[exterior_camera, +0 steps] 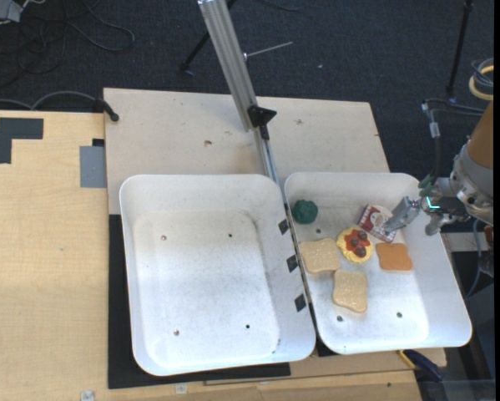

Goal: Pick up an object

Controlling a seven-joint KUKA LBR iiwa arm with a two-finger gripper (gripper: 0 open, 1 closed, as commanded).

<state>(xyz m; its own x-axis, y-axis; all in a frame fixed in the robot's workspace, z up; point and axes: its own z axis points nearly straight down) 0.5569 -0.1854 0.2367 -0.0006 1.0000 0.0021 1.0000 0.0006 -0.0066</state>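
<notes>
The right bin (pixel 433 328) holds several toy foods. A green ball (pixel 305 211) lies near its left wall. Two tan bread slices (pixel 319 256) (pixel 350 291) sit in the middle. Beside them is a yellow round piece with red topping (pixel 355 244), then a red and white packet (pixel 371 219) and an orange slab (pixel 394 257). My gripper (pixel 400 216) reaches in from the right, low over the bin's upper right part, its tip just right of the packet and above the orange slab. Nothing is seen held in it.
The left bin (pixel 141 224) stands beside the right one, with black clips (pixel 286 226) along the shared wall. A slanted metal rail (pixel 233 65) rises behind the bins. A wooden bench top (pixel 41 249) lies to the left.
</notes>
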